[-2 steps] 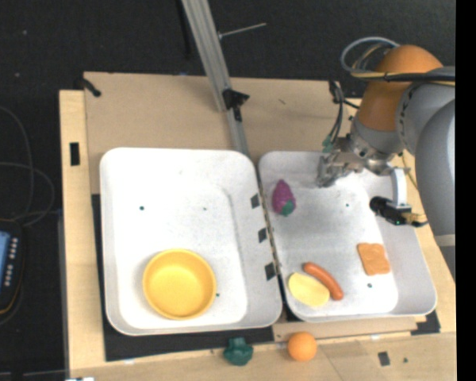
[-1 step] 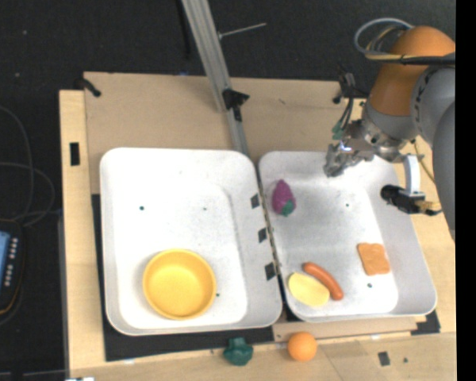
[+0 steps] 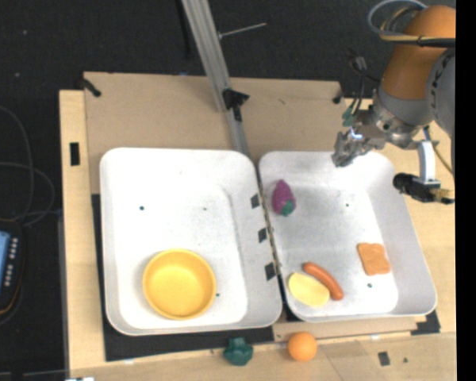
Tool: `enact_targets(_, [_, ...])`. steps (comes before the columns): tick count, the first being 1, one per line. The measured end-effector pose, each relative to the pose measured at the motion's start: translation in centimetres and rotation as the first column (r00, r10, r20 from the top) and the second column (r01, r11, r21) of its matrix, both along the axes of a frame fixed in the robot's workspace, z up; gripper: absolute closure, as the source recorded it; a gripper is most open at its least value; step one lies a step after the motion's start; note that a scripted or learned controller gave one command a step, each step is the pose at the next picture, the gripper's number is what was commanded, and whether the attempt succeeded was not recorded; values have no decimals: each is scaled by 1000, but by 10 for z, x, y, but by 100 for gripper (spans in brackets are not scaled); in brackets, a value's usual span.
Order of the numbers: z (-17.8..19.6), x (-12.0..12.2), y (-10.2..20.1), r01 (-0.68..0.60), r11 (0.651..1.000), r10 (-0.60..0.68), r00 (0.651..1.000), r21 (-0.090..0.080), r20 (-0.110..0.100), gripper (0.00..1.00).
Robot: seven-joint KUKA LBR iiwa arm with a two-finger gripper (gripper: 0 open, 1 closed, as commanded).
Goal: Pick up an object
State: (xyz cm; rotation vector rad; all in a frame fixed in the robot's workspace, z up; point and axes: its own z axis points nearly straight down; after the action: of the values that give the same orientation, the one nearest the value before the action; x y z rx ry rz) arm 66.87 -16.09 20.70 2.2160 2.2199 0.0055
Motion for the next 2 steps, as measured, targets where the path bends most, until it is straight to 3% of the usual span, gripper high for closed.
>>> enact_targets(1, [16,1,-1,0,1000,0,1000,1,-3,100])
enact_targets(2, [9,-8,53,-4,1000,4,1000,2,-6,100])
